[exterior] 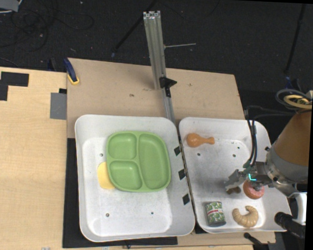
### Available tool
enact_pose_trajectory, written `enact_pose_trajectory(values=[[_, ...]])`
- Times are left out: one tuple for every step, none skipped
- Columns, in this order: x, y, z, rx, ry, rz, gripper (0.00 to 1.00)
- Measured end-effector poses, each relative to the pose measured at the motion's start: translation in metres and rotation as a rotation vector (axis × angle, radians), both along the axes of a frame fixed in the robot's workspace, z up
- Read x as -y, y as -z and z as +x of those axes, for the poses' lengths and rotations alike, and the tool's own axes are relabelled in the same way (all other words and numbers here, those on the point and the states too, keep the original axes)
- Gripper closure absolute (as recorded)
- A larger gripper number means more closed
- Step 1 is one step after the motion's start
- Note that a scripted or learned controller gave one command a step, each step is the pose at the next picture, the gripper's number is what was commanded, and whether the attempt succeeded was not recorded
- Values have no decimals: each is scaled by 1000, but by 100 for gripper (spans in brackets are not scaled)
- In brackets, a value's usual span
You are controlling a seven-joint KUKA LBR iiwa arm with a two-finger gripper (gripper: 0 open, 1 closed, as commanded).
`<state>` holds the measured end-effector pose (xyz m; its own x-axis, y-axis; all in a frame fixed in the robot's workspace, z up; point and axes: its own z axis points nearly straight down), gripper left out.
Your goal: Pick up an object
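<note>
My gripper (pixel 236 183) hangs low over the right bin (pixel 218 152), at its right side, reaching in from the right edge of the view. A pink and red round object (pixel 255 191) lies just to its right, touching or nearly touching the gripper body. In front of it lie a tan croissant (pixel 246 215) and a small green can (pixel 214 213). An orange drumstick-shaped toy (pixel 198 141) rests at the bin's back left. I see nothing between the fingers.
The left bin (pixel 88 207) holds a green divided plate (pixel 139 161) with a yellow object (pixel 104 176) partly under its left edge. A metal post (pixel 156 53) rises behind the bins. Black clips (pixel 181 173) sit along the divider between the bins.
</note>
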<state>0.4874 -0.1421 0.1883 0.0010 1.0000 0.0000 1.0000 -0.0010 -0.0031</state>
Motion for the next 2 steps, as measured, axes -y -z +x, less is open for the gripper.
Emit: enact_pose_trajectory(values=[[0, 0, 0, 1, 0, 0, 0], [-6, 57, -9, -6, 0, 3, 0]])
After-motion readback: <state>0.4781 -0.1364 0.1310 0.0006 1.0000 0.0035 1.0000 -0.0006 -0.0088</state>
